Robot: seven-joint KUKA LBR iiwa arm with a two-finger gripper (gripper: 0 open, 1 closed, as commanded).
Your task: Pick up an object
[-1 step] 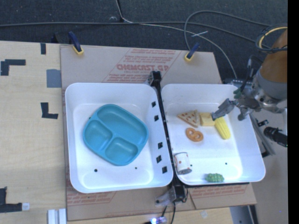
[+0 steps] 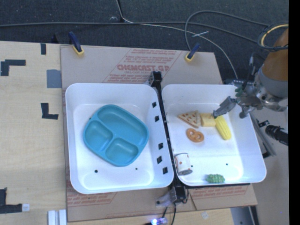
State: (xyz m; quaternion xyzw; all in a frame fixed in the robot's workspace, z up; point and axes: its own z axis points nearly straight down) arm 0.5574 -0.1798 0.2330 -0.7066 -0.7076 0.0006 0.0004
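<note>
**Pincer hangs over the right bin, nothing between its fingers**

The right bin (image 2: 243, 170) carries the small things on offer. A yellow corn cob (image 2: 223, 127) lies on its floor towards the right side, tilted. Touching the cob's upper left end is a small yellow block (image 2: 207, 121), and just left of that a tan triangular cracker (image 2: 190, 118). Below the cracker, a little apart, sits a brown pretzel (image 2: 195, 135). Near the bin's lower left corner stands a small white cup (image 2: 182, 163) with a dark rim mark, and a green leafy piece (image 2: 215, 178) lies close to the bottom wall.

The pincer (image 2: 233, 108) is above the upper right part of this bin, just over the top end of the corn cob. Its fingers stand spread apart, one pointing down and left towards the yellow block, the other further right; no thing sits between them. The grey arm (image 2: 274, 78) with its orange band comes in from the right edge.

The left bin (image 2: 75, 139) holds a blue divided plate (image 2: 116, 135), lying flat near its middle. Both bins rest on a sheet of cardboard (image 2: 140, 64) on the desk (image 2: 23, 125), pinned at the top by two clamps (image 2: 76, 45).
</note>
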